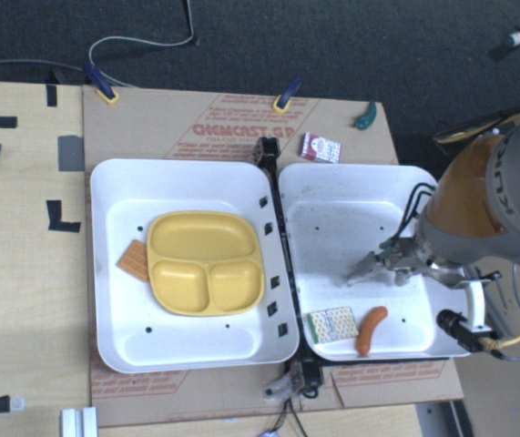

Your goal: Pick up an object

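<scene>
Sausage [371, 330] lies tilted — upper end rightward; gripper [361, 272] spread open, holding nothing.

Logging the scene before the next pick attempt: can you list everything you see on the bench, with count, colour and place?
White bins: 2, white, side by side on a cardboard sheet.
Divided plate: 1, yellow, middle of the left bin.
Flat piece: 1, tan-orange, left bin, partly under the plate's left edge.
Sausage: 1, orange, right bin, near the front wall.
Packet: 1, greenish-white, right bin, just left of the sausage.
Small box: 1, red and white, on the cardboard behind the right bin.
Clamps: 2, yellow and blue, along the cardboard's back edge.
Arm: 1, grey and orange, reaching in from the right.
Tool: 1, grey, over the right bin's floor, above the sausage and packet.
</scene>
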Tool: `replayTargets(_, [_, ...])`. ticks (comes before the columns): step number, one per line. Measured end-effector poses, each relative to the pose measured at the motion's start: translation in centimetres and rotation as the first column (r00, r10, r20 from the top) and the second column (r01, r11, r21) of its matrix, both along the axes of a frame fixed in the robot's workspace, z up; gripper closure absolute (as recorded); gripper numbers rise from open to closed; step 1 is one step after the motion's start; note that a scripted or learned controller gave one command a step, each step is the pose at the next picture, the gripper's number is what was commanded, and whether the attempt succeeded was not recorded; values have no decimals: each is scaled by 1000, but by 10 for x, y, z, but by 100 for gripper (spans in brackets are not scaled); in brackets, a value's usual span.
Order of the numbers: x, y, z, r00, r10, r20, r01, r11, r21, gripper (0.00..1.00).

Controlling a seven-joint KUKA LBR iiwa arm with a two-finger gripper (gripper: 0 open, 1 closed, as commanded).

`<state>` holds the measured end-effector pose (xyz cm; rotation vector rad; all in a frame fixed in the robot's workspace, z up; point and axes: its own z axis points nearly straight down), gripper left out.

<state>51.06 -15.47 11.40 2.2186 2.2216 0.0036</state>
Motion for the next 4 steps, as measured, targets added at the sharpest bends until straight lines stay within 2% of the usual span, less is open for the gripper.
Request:
replayTargets(1, [-25,14,-28,1000,-1,2,1,1000,-3,0])
replayTargets(2, [-25,13,-18,1000,-1,3,1,1000,-4,100])
replayTargets(3, [-25,13,-18,1000,-1,3,1,1000,-3,0])
replayTargets(4, [-25,14,-9,1000,0,2,0,1000,-2,100])
